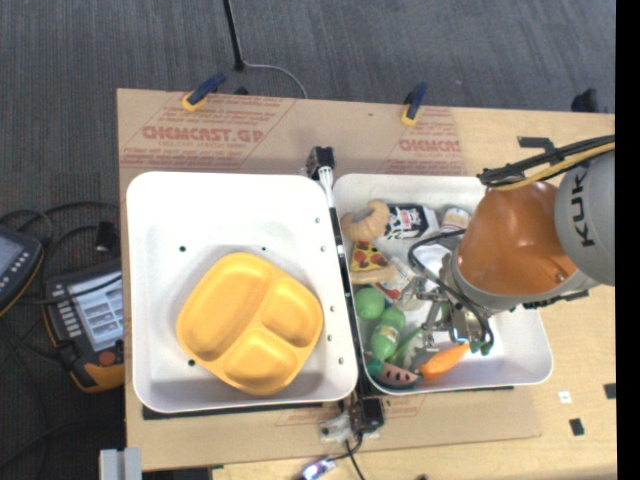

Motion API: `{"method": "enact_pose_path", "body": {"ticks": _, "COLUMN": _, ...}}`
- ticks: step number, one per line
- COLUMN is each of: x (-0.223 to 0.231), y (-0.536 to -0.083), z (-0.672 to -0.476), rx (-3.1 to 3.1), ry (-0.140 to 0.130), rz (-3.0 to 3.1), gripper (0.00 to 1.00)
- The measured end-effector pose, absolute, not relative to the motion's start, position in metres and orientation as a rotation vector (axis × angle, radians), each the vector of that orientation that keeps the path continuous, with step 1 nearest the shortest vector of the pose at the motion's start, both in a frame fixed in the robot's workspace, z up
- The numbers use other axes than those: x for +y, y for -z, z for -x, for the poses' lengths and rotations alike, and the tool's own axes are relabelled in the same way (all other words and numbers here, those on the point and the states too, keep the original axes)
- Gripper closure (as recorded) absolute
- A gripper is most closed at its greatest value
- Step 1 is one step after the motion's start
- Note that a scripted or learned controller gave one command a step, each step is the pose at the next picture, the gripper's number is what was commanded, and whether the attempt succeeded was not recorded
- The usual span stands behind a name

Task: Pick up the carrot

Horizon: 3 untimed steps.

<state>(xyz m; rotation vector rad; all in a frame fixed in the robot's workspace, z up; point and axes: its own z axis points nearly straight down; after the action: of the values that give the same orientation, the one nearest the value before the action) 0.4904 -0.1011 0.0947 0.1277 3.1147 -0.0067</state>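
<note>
The grey arm [590, 218] reaches in from the right, its orange band [510, 243] directly above the downward-pointing claw [452, 340].

A flat brown cardboard-covered bench [250, 133] carries 2 shallow white plastic bins: one [150, 268] well left of the gripper [447, 336], the other [520, 363] directly beneath it.

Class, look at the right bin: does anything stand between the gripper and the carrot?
Nothing visible does. The gripper sits right above the carrot, which lies on top by the bin's front wall, a green toy beside it.
</note>
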Motion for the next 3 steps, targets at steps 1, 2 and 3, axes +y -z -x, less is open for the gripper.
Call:
{"method": "enact_pose_path", "body": {"ticks": 1, "x": -0.170, "y": -0.092, "z": -0.492, "rx": 3.115, "ry": 0.003, "rz": -0.074, "gripper": 0.00}}
{"method": "enact_pose_path", "body": {"ticks": 2, "x": -0.169, "y": -0.102, "z": -0.492, "rx": 3.118, "ry": 0.003, "rz": -0.074, "gripper": 1.00}}
{"method": "enact_pose_path", "body": {"ticks": 3, "x": -0.217, "y": -0.091, "z": -0.490, "rx": 3.099, "ry": -0.001, "rz": 0.413, "gripper": 1.00}}
